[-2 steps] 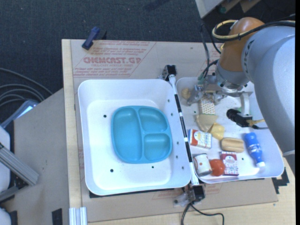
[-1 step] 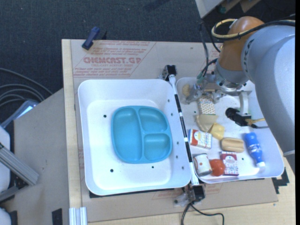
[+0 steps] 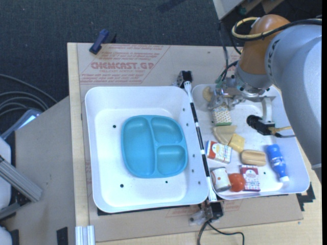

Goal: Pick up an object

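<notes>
Over the counter (image 3: pixel 127 60), my claw (image 3: pixel 225 97) hangs just behind the packet (image 3: pixel 222 116); I can't tell its opening. Approach step, I'd say; next, descend squarely and close.

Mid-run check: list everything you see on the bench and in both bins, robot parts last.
left bin: one, white, bench left
divided plate: one, blue, middle of left bin
right bin: one, white, beside left bin
packet: one, green-white, right bin, just below the claw
wedges: two, pale yellow, right bin centre
bun: one, tan, right bin
bottle: one, blue, right bin's right side
packs: three, red-white, right bin's near part
round piece: one, red, between two packs
clip: one, blue, bench far-left corner
arm: one, grey, orange band
claw: one, over right bin's far part
</notes>
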Controlling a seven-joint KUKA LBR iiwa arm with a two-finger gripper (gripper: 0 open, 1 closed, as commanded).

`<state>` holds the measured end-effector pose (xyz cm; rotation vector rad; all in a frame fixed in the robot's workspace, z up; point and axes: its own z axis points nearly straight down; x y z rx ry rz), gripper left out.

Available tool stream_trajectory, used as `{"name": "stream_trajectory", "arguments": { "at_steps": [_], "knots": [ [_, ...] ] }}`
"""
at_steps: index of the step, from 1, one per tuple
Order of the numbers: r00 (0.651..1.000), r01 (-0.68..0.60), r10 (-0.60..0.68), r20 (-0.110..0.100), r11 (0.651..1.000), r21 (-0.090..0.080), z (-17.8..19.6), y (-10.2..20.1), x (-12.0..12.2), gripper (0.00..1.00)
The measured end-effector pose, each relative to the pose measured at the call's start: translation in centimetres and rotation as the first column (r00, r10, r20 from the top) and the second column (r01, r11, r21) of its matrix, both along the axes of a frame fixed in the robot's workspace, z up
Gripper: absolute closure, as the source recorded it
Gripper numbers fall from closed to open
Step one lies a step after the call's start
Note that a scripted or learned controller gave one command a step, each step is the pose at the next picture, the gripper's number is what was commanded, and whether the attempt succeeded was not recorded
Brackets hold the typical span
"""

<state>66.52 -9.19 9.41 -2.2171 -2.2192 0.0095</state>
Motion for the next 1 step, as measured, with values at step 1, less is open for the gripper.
{"name": "stream_trajectory", "arguments": {
  "at_steps": [1],
  "knots": [
    [1.0,-0.002,0.001,0.013,1.0,0.002,16.23,6.97,0.26,1.0]
  ]
}}
